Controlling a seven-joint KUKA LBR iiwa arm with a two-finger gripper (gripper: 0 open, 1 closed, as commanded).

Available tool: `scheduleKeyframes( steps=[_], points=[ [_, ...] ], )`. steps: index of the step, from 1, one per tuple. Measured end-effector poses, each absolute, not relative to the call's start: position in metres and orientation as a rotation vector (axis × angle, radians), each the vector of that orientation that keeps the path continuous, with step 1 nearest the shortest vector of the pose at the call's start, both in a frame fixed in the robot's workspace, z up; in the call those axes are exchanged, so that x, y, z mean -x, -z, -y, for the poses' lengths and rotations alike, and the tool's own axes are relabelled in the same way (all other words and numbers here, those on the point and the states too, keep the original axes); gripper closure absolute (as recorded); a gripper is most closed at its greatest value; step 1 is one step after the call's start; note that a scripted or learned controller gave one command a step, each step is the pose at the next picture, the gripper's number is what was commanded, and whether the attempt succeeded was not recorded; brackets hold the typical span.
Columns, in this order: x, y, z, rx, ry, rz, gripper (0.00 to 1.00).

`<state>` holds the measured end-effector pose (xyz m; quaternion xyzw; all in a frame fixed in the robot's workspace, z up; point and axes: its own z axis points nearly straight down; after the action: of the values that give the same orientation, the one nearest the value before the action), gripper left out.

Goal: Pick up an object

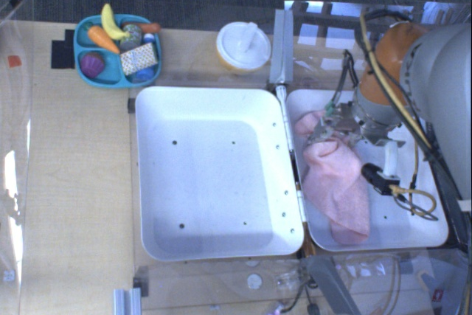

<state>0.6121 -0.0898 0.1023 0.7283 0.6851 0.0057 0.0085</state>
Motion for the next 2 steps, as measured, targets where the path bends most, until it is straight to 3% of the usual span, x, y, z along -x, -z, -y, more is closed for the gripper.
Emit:
scheduleKeyframes(
  steps=[1,2],
  points=[
    [-0.636,-0.09,0.088,-2.111,-0.009,-2.313,0.0],
    [-0.639,-0.103,0.089,-2.104,-0.013,-2.31,1.0]
  ],
)
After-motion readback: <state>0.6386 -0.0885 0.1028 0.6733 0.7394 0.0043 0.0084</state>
